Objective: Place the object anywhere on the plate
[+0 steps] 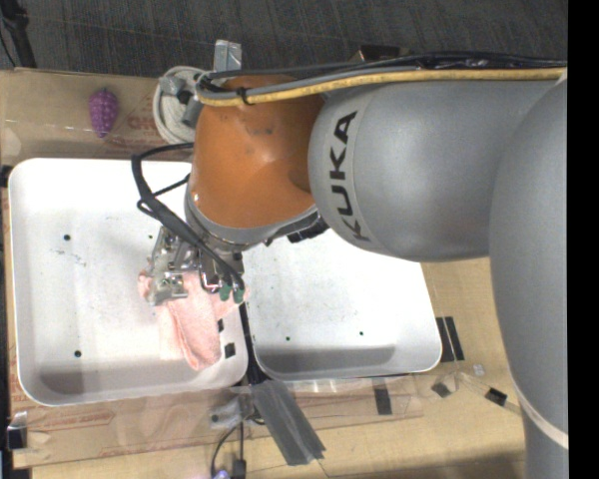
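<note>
Two shallow white plastic bins sit side by side on the brown tabletop [45,118]: the left bin [70,297] and the right bin [349,307]. One crumpled pink cloth [192,327] lies in the left bin, near its right wall and towards the lower corner. The metal tool [175,272] sits over the cloth's upper end, and the grey arm with its orange band [250,163] spans the right bin and covers much of it. Whether the tool is apart, together or clamped on the cloth cannot be told.

Outside the bins, beyond the left bin's far edge, lies one small purple knobbly thing [103,111]. Near it to the right is one white round rimmed thing [172,103], partly hidden by the arm. It may be a plate.
</note>
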